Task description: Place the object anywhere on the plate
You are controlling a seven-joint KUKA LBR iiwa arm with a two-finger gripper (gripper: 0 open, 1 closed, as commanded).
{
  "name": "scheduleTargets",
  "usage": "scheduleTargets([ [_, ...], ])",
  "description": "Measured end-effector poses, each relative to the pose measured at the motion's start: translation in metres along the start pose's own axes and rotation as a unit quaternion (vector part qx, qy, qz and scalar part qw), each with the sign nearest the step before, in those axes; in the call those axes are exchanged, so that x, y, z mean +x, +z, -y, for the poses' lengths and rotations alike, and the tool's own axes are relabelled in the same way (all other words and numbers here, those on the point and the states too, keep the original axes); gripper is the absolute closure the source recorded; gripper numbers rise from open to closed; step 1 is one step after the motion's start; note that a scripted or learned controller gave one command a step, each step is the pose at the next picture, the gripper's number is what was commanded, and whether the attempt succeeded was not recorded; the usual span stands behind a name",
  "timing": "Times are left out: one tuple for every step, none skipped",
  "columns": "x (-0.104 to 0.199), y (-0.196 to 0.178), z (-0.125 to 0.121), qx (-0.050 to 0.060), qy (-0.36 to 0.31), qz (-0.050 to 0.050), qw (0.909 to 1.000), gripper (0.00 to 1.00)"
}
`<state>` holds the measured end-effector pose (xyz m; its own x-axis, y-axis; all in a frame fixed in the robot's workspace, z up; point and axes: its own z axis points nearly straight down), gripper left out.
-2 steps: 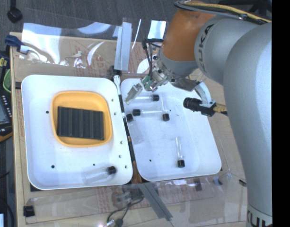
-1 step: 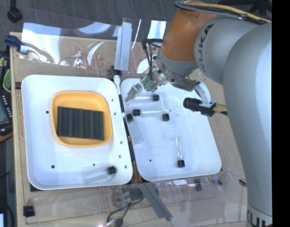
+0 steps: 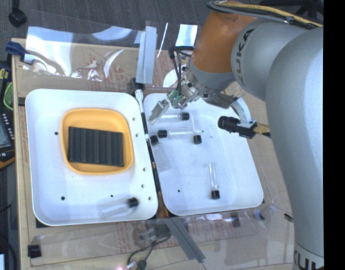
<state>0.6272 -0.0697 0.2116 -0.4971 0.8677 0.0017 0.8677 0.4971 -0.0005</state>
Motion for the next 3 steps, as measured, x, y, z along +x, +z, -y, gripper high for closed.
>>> scheduleTargets([
  [0.0,0.0,0.0,0.0,0.0,0.0,1.0,0.0],
  [0.0,0.0,0.0,0.0,0.0,0.0,1.0,0.0],
  [0.0,0.0,0.0,0.0,0.0,0.0,1.0,0.0],
])
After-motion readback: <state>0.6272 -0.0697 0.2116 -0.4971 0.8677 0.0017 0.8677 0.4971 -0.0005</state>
